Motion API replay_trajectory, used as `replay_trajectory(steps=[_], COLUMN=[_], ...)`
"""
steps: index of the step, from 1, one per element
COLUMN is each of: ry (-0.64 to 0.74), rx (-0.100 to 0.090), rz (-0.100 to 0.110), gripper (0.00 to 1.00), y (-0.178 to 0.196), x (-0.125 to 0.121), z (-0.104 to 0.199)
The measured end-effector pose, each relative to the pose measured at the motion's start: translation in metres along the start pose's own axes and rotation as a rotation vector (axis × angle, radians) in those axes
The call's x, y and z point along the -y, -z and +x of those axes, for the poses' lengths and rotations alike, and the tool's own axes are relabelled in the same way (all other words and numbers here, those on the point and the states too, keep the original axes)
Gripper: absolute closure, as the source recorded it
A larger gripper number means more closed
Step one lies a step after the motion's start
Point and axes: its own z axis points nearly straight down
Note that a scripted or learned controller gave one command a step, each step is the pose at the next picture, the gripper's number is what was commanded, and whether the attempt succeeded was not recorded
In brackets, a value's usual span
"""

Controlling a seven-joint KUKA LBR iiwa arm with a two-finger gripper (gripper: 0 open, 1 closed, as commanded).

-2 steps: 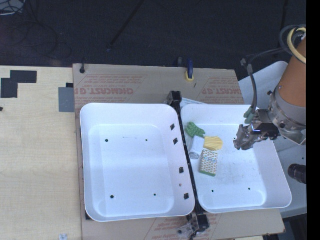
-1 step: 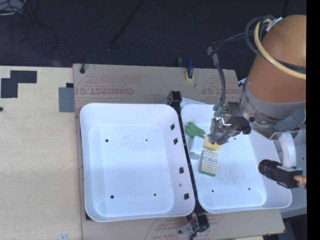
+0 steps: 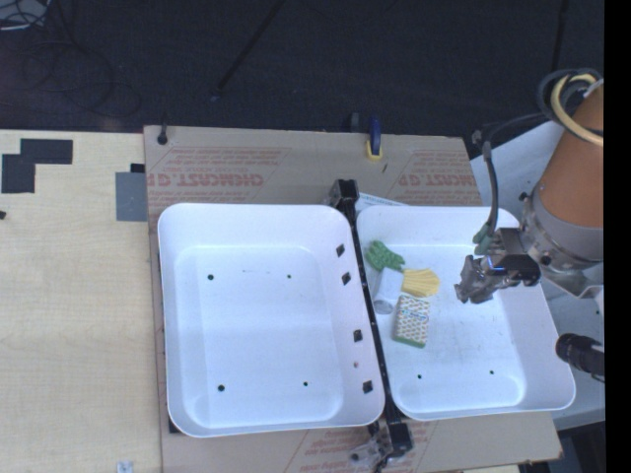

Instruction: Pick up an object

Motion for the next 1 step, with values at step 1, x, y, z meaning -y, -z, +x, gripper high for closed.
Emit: replay_trajectory(steps=[1], ry=[0.007], rx=[-0.001], rz=[-0.002], gripper=[1.0], y=[0.0119], x=[-0.0004], z=[0.0029])
